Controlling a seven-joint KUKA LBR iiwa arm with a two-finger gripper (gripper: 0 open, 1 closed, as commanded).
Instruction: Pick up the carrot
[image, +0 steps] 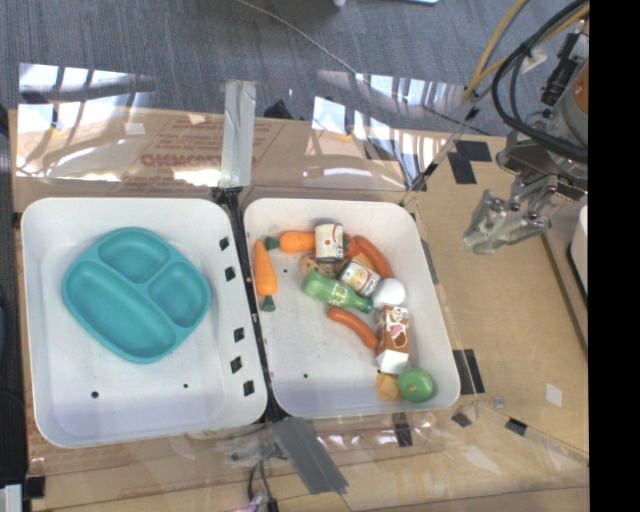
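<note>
One carrot (264, 272), two sausages (353, 326), one green apple (417, 384), one teal plate (137, 293)

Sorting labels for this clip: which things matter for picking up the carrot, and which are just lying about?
Job:
carrot
end effector
right bin

Lying about:
teal plate
green bottle
green apple
white egg

— Where is the carrot (264, 273)?
— Along the left wall of the right bin (425, 290), near its far corner.
— And the gripper (503, 222)?
— Off the bin's right side, above the bench (520, 330), well apart from the carrot.
— The left bin (40, 330)?
— It carries a teal divided plate (136, 292).
</note>
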